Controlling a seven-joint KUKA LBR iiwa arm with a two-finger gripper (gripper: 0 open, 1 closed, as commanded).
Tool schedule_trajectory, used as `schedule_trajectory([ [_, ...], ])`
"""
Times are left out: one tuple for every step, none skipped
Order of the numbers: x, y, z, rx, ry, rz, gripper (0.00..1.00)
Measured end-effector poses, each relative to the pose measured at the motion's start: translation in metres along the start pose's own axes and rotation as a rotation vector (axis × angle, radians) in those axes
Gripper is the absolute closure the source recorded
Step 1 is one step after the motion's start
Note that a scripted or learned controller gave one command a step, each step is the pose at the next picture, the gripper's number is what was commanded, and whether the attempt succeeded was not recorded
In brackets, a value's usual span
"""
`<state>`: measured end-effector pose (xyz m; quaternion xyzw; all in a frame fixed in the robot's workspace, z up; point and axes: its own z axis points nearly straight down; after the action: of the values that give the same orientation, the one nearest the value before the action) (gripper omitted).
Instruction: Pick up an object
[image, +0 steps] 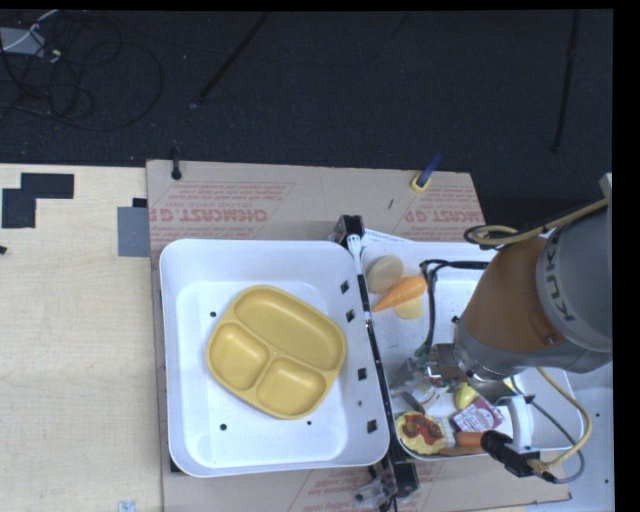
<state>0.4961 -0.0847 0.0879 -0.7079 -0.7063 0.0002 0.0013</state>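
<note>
Gripper (440, 385) sits low in the right bin (590, 395) at lower right, among small toy foods; you cannot tell its jaw state. Carrot (400, 293) lies near that bin's upper-left corner. Yellow divided plate (277, 350) fills the left bin (190, 290).

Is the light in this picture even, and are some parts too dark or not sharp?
Camera view: the left bin and the yellow divided plate are brightly, evenly lit, with little glare; the floor behind the bench is nearly black; the small objects under the arm in the right bin are shaded and soft, hard to identify.
</note>
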Motion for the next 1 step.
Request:
schedule_trajectory([
  [0.0097,0.0191,-0.0985,0.001,-0.001,-0.001,0.0],
])
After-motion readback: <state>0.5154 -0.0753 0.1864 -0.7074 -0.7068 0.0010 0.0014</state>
